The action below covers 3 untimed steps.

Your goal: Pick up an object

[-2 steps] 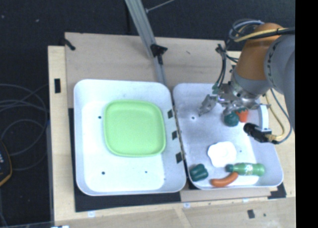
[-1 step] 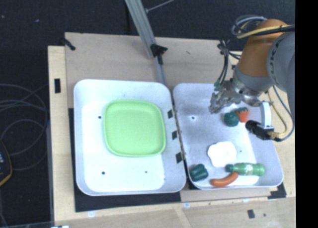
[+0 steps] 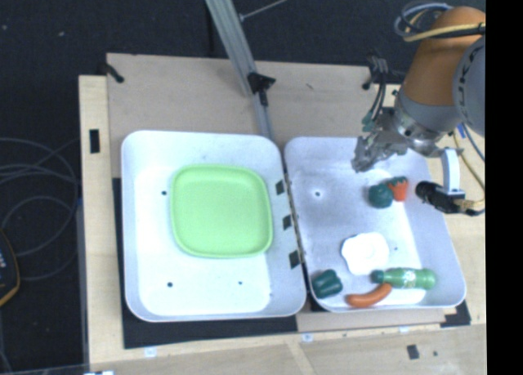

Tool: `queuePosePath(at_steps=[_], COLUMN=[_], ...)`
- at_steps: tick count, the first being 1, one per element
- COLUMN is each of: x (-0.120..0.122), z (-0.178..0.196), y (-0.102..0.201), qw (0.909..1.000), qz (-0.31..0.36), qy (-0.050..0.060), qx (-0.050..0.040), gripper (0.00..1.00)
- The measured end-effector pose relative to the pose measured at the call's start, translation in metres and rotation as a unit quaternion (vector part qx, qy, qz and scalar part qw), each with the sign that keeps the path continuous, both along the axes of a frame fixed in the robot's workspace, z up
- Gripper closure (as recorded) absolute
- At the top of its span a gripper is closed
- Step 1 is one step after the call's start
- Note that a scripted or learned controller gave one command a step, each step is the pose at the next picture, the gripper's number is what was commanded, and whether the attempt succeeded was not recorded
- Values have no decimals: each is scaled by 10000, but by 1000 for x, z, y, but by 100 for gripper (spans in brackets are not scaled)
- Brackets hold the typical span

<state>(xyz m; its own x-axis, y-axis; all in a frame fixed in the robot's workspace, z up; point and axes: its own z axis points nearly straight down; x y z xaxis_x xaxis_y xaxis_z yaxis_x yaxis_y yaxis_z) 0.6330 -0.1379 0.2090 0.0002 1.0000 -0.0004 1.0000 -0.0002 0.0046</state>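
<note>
Objects crowd the right bin [image 3: 327,169]: a teal piece [image 3: 379,195] by an orange one [image 3: 399,189], right of centre. Your gripper [image 3: 366,159] hovers just above-left of them; you can't tell its finger state.

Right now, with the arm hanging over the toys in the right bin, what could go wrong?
The teal toy and orange piece touch, so a grab might catch both or knock one aside. The green bottle and orange sausage lie against the bin's near wall, likely awkward to reach.

A green plate [image 3: 221,210] lies centred in the left bin [image 3: 143,283].
</note>
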Motion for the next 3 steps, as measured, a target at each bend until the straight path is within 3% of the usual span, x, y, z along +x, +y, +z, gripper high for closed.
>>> queuePosePath(at_steps=[1,2,3], x=[-1,0,-17], z=[63,84,67], y=[-4,-5,46], qw=[10000,10000,10000], qz=[-1,1,14], qy=[-8,11,21], qx=[-2,2,4], gripper=[100,100,100])
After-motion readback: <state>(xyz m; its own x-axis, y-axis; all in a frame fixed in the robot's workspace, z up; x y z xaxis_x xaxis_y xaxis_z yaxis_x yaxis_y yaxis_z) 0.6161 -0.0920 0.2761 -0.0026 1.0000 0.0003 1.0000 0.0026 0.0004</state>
